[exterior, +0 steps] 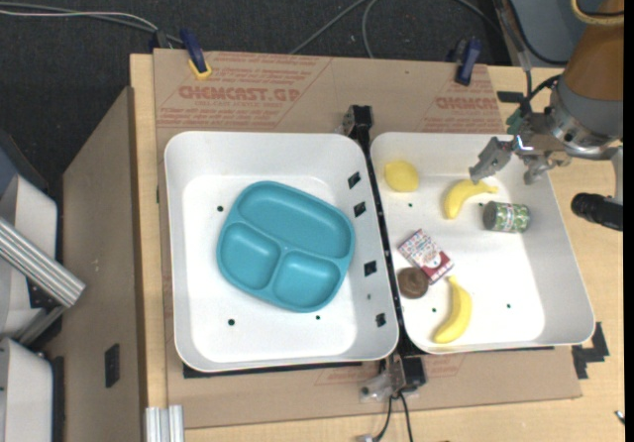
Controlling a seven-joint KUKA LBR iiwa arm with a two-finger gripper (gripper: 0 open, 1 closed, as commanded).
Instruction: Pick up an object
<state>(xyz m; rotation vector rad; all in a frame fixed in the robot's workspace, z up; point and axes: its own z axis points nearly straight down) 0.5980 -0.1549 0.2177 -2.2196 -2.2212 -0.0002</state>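
The arm is cut off at the frame's right; its gripper [511, 159] hangs open and empty above the upper banana [466, 196], which lies lengthwise toward the right bin's [570, 262] far-right corner.

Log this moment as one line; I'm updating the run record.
pincer: open, above right bin | nearest: small banana, green can | held: nothing | left bin: blue tray

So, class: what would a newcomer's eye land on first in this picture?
Most likely the teal divided plate, lying alone in the left bin. Next, the two yellow bananas among small items in the right bin, with the gripper hanging open over its far side.
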